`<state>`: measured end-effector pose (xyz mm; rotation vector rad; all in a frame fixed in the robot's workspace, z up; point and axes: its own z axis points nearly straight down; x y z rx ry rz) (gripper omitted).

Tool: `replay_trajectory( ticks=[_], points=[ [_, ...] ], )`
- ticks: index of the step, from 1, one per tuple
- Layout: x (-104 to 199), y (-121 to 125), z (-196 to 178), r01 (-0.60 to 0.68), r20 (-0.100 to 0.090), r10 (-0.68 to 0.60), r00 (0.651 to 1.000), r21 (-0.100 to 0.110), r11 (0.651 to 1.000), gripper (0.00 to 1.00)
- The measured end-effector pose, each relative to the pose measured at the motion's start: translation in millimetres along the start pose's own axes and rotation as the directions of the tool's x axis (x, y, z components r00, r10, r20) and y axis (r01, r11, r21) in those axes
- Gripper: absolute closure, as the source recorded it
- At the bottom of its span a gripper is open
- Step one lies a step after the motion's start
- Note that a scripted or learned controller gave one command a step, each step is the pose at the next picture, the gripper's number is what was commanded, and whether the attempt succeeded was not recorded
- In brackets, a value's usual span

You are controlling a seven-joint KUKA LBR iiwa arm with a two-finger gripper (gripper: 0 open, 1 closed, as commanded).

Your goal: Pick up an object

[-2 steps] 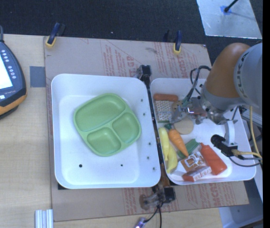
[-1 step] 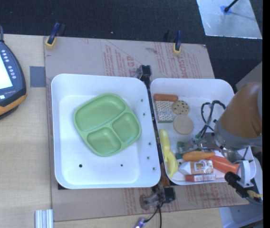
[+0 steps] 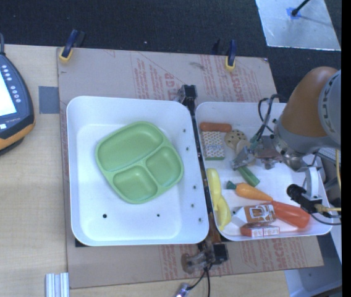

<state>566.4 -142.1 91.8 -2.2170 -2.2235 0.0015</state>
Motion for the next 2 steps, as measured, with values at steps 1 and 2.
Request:
replay_trajectory(
  ticks=[1,2],
  points=[
    [-1,0,-10,0.001,0.000,-0.001,1.000,0.002,1.000,1.00],
    [96,6,-100,0.002,-0.001,-0.002,1.000,0.000,1.000,1.00]
  ],
)
